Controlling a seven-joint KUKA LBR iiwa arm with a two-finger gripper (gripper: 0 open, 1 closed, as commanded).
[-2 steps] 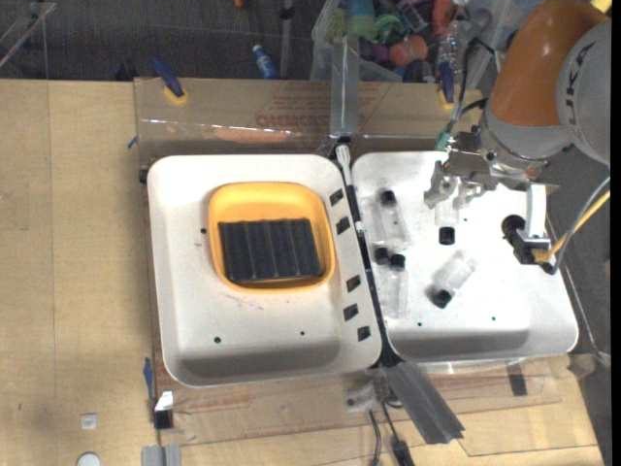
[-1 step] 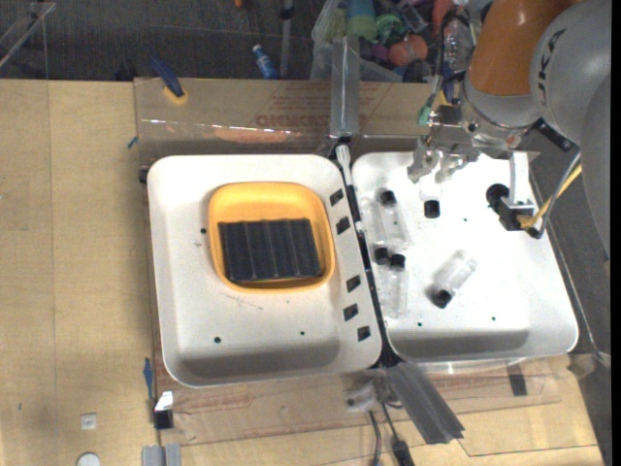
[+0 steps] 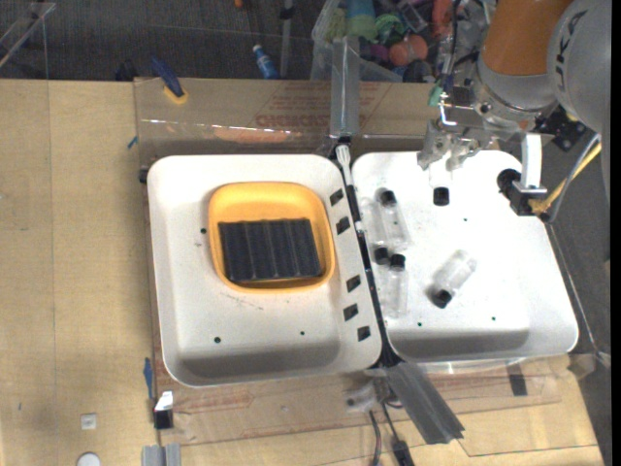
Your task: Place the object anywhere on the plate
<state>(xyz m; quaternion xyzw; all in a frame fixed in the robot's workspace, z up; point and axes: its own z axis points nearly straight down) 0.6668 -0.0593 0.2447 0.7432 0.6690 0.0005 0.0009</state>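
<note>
The left bin (image 3: pixel 184 343) sits on the wooden worktop (image 3: pixel 68 260) and carries a yellow plate (image 3: pixel 221 202) with rounded corners. A dark ribbed slab (image 3: pixel 270 250) lies flat on the plate, covering most of its middle.

A row of black clips (image 3: pixel 349 255) runs down the seam where the two bins meet.

In the right bin (image 3: pixel 505 333), several clear bottles with black caps lie on their sides. Two clear bottles (image 3: pixel 390 226) rest near the left wall, one after the other along it. Another clear bottle (image 3: pixel 452 280) lies apart from them, nearer the middle of the bin, tilted with its cap toward the front. None of them touches the plate.

The arm (image 3: pixel 543 27) hangs over the back of the right bin, and its jaws (image 3: pixel 446 153) hover above the bin's rear part, just above a small black cap (image 3: pixel 441 196). The jaws stand slightly apart with nothing between them.
</note>
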